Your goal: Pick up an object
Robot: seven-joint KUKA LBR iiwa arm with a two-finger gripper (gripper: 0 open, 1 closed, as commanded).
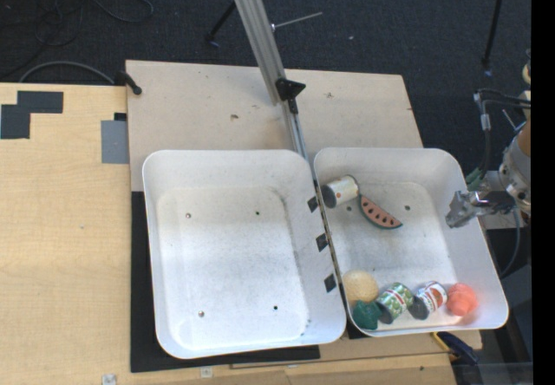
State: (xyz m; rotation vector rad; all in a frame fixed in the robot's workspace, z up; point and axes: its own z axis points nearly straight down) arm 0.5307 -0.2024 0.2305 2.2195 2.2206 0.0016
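Nearest to us, along the front wall of the right bin, we find a row of small things: a dark green lump, a tan ball just behind it, two small printed cans lying on their sides, and an orange ball at the right end, close under the bin's corner; these sit touching or nearly so, which leaves little room for fingers between them. Farther back, the watermelon slice toy lies alone on bare floor, its long axis running from upper left to lower right; just behind it a small cylinder lies on its side against the divider rim.

The gripper hangs at the bin's right wall, about level with the slice; so the slice lies to its left in the view, across open floor, while the crowded row lies toward the front. We judge the slice the easier target, best taken across its narrow width. Whether the gripper is parted or closed we cannot tell; it looks small and blurred here. The left bin lies well apart.
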